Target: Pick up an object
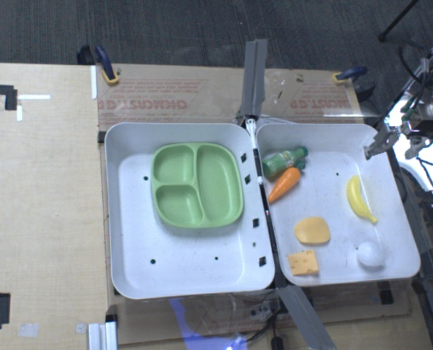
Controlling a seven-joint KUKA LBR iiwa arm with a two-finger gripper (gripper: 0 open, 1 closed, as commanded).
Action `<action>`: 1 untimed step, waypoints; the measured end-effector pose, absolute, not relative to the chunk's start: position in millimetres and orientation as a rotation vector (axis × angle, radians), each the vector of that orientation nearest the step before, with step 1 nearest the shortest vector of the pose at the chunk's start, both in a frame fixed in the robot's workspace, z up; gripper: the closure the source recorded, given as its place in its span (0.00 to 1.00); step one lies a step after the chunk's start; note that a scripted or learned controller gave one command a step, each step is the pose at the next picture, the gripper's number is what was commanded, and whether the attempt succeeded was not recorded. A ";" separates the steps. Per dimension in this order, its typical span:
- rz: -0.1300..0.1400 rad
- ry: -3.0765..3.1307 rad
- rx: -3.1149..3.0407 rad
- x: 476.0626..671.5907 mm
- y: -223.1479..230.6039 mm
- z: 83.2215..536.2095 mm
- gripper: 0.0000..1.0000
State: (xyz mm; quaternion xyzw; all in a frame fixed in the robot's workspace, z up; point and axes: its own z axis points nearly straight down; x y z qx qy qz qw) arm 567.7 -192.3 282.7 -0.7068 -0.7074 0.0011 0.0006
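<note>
The right bin (333,148) holds several toy foods. A green bottle (282,159) lies at its back left, with an orange carrot (284,184) right beside it. A yellow banana (360,198) lies near the right wall. A flat orange-yellow round piece (312,230) sits in the middle, and a holed cheese block (303,262) is in front of it. A white egg-like ball (370,254) rests at the front right corner. All of them lie apart from one another except the bottle and carrot.
The left bin (129,224) carries a green three-compartment plate (197,185). A grey bar (254,79) stands behind the seam between the bins. Clamps (107,68) hold cardboard at the back. Metal fittings and cables (410,119) crowd the right bin's far right corner.
</note>
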 end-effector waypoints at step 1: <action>0.002 -2.124 -2.309 540.5 -221.2 138.7 0.00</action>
